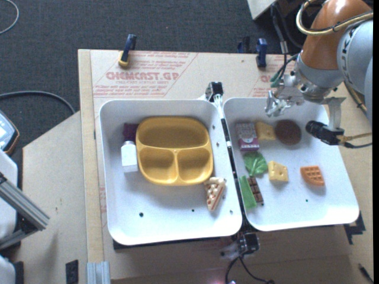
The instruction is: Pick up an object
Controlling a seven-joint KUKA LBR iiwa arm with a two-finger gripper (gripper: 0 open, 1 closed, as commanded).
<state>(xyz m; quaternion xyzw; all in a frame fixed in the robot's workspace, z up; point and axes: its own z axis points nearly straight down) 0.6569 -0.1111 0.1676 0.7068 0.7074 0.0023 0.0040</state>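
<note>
Well, no one thing is picked for me, so I look at what lies closest under my claw [276,106]. That is the small yellow block [266,131], just below the claw in the right bin [349,203]. Touching it on one side is the pink pack [247,136], and just on its other side sits the brown disc [288,132].

My claw hangs over the top edge of that bin and has nothing in it. I cannot tell if it is spread wide or pinched together, because it is small and blurry from up here.

What could go wrong? The block, the pack and the disc are squeezed close. If I come down there, the claw may bump a neighbor, push the block away, or catch two things at once.

The claw is also near the bin wall. A drop too close to it could hit the rim and tip the bin.

Farther from the claw, down the bin, lie the green leaf [255,163], the cheese [278,171], the waffle [312,176] and the brown bar [254,189]. The cheese and waffle sit well apart from the others, so I think they are safer picks. But they look flat and may slip out.

Way off to the side of the claw is the left bin [112,218] with the yellow tray [174,149], a white bottle [129,156] and a pie slice [215,192].
</note>
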